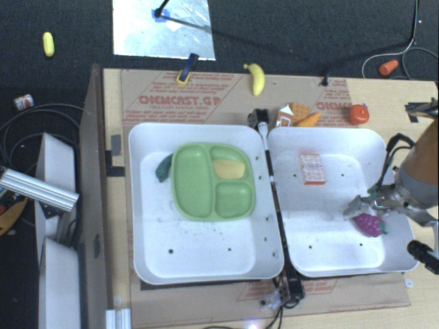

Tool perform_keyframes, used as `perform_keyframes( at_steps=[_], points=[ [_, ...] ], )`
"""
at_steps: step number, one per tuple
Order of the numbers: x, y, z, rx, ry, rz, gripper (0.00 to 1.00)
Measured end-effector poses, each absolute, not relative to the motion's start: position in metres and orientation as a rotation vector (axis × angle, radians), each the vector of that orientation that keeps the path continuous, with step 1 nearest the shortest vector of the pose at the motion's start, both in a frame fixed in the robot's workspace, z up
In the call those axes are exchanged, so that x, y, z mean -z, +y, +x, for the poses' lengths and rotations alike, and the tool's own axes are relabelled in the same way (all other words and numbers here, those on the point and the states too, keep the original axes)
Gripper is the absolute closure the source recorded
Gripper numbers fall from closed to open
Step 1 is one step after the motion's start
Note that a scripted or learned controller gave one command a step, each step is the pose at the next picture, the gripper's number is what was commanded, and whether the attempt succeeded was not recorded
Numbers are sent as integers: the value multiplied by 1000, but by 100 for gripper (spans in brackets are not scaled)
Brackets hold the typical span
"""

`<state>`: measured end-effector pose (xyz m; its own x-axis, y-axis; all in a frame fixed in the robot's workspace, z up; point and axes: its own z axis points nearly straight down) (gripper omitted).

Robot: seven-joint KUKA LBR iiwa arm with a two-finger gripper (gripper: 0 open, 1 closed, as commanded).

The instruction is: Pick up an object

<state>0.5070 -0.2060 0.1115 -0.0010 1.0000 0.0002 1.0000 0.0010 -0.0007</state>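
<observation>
Arm over the right bin, end effector (pixel 367 208) low beside a purple grape cluster (pixel 369 224).

The two white bins sit side by side on the worktop (pixel 206 94). In the right bin (pixel 329 252) the grape cluster lies near the right wall, touching or just under the metallic fingertips; whether the end effector is open, closed or gripping cannot be told at this slant. A small red-and-white card (pixel 312 168) lies flat in the same bin, well apart, toward the far side. The left bin (pixel 192 259) holds a green three-compartment tray (pixel 195 184) with a yellow item (pixel 229 168) in its upper-right compartment, and a dark green piece (pixel 163 167) just beside the tray's left edge. Beyond the bins lie a banana (pixel 256 79), an orange carrot (pixel 309 119) and a red tomato (pixel 358 114).
</observation>
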Motion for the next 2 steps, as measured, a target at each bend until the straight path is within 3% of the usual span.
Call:
perform_keyframes(
  at_steps=[1, 2],
  points=[
    [-164, -207, 500, 3, -2226, -2224, 0],
    [-82, -205, 520, 2, -2228, -2217, 0]
  ],
)
